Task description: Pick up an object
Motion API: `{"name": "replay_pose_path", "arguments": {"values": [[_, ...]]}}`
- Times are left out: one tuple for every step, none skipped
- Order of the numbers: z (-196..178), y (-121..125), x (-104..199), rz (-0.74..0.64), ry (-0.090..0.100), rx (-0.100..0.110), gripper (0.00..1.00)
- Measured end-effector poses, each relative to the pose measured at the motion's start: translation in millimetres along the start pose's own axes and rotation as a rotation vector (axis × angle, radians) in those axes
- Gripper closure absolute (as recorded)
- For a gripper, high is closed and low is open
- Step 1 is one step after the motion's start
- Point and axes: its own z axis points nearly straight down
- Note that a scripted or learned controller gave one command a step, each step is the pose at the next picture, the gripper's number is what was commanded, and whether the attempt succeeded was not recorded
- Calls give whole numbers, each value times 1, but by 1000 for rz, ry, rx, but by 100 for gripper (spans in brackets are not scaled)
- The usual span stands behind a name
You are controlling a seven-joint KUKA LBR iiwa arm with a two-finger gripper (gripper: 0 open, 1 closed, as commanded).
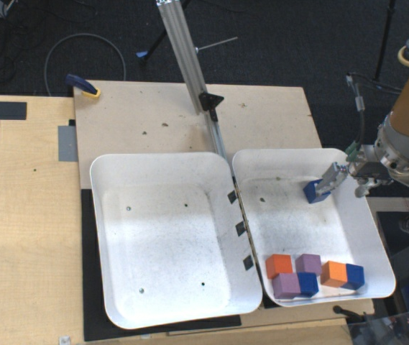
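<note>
Cube cluster (312, 274) sits low in right bin (377, 246); gripper (324, 187) apparently pinches blue block (313, 192) by 1 edge; shallow grip may slip

Arm reaching in from right, wrist low, pincer (328, 187) angled leftward
</note>
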Motion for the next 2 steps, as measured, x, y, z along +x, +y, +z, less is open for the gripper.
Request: {"name": "replay_pose_path", "arguments": {"values": [[102,90,-24,-8,-1,3,0],[172,89,-41,-5,-1,-3,0]]}}
